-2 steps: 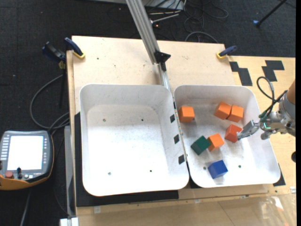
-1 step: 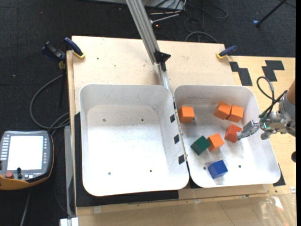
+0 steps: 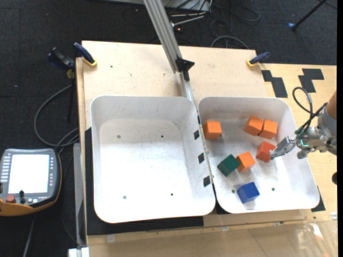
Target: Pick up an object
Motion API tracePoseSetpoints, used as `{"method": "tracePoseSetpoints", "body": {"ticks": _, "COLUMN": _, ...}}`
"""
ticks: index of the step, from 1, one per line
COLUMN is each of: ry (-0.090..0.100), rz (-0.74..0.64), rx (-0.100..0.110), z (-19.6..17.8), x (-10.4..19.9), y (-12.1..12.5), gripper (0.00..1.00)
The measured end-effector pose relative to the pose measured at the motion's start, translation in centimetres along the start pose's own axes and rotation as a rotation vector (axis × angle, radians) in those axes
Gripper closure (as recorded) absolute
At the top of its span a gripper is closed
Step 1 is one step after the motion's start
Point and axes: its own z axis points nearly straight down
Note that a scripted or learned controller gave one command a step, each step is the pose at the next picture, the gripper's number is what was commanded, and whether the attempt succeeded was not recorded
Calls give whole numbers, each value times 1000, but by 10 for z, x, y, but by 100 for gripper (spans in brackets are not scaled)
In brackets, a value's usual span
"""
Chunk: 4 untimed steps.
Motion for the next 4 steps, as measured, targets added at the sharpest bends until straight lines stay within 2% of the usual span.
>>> {"method": "tracePoseSetpoints", "body": {"ticks": 1, "ry": 0, "rz": 0, "rx": 0, "z": 0, "x": 0, "y": 0, "gripper": 0}}
{"method": "tracePoseSetpoints", "body": {"ticks": 2, "ry": -3, "rz": -7, "rx": -11, "z": -84, "x": 11, "y": 35, "gripper": 0}}
{"method": "tracePoseSetpoints", "body": {"ticks": 3, "ry": -4, "rz": -3, "rx": -9, "z": -185, "x": 10, "y": 3, "gripper": 0}}
{"method": "tracePoseSetpoints", "body": {"ticks": 4, "ry": -4, "rz": -4, "rx": -10, "z": -306, "x": 10, "y": -20, "gripper": 0}}
